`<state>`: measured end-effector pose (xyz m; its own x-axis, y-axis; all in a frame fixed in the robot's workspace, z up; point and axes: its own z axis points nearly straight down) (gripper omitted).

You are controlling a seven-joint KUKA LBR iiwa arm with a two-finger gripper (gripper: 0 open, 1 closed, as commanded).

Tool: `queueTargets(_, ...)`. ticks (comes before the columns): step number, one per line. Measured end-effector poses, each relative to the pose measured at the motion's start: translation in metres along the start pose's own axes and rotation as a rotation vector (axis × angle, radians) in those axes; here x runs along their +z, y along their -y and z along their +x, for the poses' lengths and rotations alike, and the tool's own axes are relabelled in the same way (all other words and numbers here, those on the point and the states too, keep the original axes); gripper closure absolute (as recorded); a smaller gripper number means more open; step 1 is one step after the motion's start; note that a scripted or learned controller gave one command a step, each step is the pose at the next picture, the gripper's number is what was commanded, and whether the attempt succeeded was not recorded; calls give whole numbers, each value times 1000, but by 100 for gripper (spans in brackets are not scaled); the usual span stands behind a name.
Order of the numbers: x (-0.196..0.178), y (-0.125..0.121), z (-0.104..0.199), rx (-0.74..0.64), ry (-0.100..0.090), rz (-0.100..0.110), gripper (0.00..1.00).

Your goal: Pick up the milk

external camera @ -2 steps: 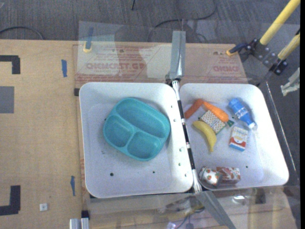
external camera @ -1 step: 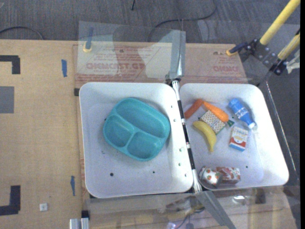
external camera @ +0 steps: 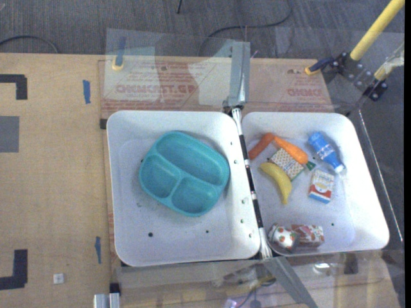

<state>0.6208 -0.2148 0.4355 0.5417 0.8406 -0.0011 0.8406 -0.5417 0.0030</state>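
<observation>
The milk is a small white carton with red print. It lies in the right bin, towards that bin's right side, just below a blue bottle. A yellow banana lies a short way to its left. Nothing touches the carton, and bare bin floor surrounds it on the right and below.
The right bin also holds two orange carrots, a chequered packet and a red-and-white pack at the near edge. A teal divided plate sits in the left bin. A yellow rod crosses the top right corner.
</observation>
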Motion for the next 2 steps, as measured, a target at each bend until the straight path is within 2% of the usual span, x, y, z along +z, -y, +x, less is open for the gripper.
queueTargets(1,49,120,-17,176,0,5,0)
queueTargets(2,19,124,-1,-9,-1,2,0)
